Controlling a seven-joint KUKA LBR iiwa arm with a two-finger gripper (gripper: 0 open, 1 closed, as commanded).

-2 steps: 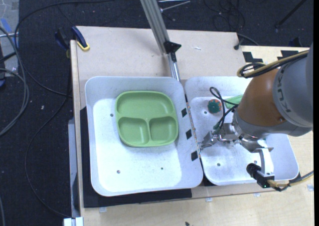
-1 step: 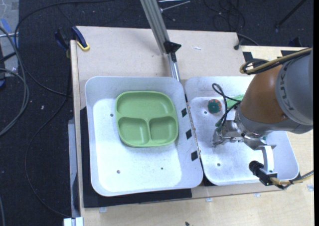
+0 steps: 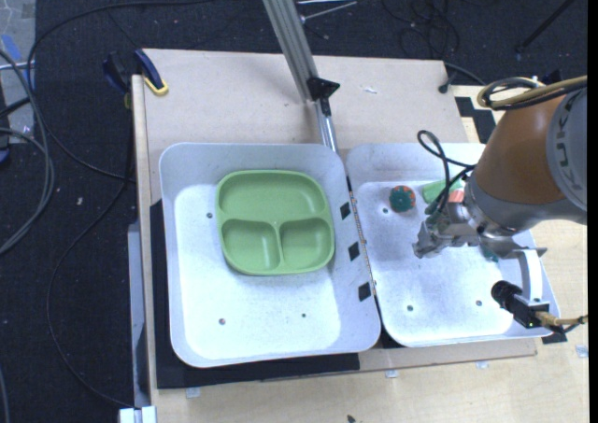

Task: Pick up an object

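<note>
**Robot arm reaches low into right-hand bin, small ball lying just beyond its gripper**

The grey arm (image 3: 533, 164), orange band bulging above its wrist, leans in from the right and bends down over the right bin (image 3: 420, 314). Its gripper (image 3: 430, 242) hangs close above the white floor near the middle of that bin, pointing down and slightly toward the left bin. From this angle the wrist and cabling crowd the tool, and I cannot tell how the gripper is set or whether it has hold of anything.

Just up and left of the gripper, near the bin's far edge, sits a small ball (image 3: 402, 198), green with a patch of orange-red, round and so without any long axis or heading to report. It lies apart from the gripper. Beside it, partly tucked under the wrist, a light green object (image 3: 434, 191) shows as a short sliver; its shape is too hidden to read.

In the left bin (image 3: 187, 309) rests a pale green divided tray (image 3: 276, 222) with three compartments, flat and right side up.
</note>
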